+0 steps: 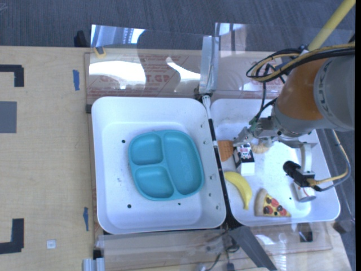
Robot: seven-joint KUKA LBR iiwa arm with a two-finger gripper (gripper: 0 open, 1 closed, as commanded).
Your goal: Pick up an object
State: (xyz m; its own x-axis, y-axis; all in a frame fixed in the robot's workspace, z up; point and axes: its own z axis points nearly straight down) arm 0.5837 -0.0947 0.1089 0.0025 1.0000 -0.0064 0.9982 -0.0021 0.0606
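Pizza slice (271, 204) lies nearest the front rim of the right bin (327, 208), with the banana (241, 187) just beside it; either would do as my target, and neither is lifted yet. Farther in, my gripper (245, 153) hangs low over the bin's middle, by an orange-brown piece (225, 149) near the divider. I cannot tell how it is set, nor that it holds anything. The left bin (107, 123) carries a blue divided plate (166, 164). By my judgement, the pick remains undone.

setting: robotics lab | evidence: plywood bench (39, 168) with tape marks, clear acrylic guards (146, 66), cabled arm (316, 92)
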